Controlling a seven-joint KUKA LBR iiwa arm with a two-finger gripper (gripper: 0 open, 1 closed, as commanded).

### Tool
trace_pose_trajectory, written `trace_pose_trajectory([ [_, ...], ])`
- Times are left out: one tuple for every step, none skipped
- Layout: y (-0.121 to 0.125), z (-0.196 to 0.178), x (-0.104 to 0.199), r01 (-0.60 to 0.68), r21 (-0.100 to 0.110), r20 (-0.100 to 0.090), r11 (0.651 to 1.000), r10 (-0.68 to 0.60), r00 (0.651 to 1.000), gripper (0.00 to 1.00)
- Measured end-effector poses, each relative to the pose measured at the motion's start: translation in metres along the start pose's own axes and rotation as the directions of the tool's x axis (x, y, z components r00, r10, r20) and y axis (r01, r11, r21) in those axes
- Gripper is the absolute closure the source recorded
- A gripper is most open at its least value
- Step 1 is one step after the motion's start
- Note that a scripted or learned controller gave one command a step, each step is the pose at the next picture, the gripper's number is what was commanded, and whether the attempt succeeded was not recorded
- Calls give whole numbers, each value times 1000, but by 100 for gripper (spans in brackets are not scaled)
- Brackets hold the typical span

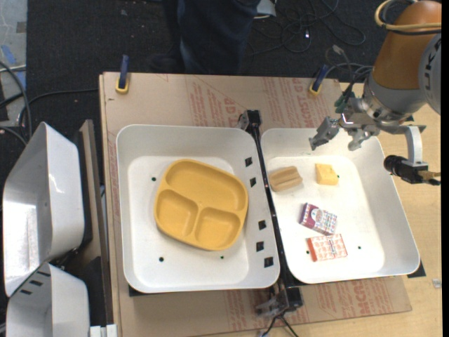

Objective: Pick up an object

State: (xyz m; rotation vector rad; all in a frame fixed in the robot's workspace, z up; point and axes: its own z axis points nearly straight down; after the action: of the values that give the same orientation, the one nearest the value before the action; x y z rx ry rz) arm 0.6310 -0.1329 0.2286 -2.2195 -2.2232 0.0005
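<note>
My gripper [342, 137] hangs open over the back edge of the right bin [393, 258], with nothing between its fingers. Below it in that bin lie a yellow block [326, 174], a tan bread-like piece [285, 178], a purple-and-white packet [318, 219] and a red-and-white packet [327, 247]. The yellow block is the nearest thing, a little below and to the left of the fingertips. The left bin [133, 188] holds a yellow divided plate [200, 203].
Black clips run along the divider [261, 188] between the two bins. A black fitting [407, 168] sticks over the right bin's right rim. White containers [35, 202] stand left of the bench. Blue-yellow clamps [122, 76] sit at the back edge.
</note>
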Motion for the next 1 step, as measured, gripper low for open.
trace_pose_trajectory([
  [8,57,5,4,3,0,1000,-4,1000,0],
])
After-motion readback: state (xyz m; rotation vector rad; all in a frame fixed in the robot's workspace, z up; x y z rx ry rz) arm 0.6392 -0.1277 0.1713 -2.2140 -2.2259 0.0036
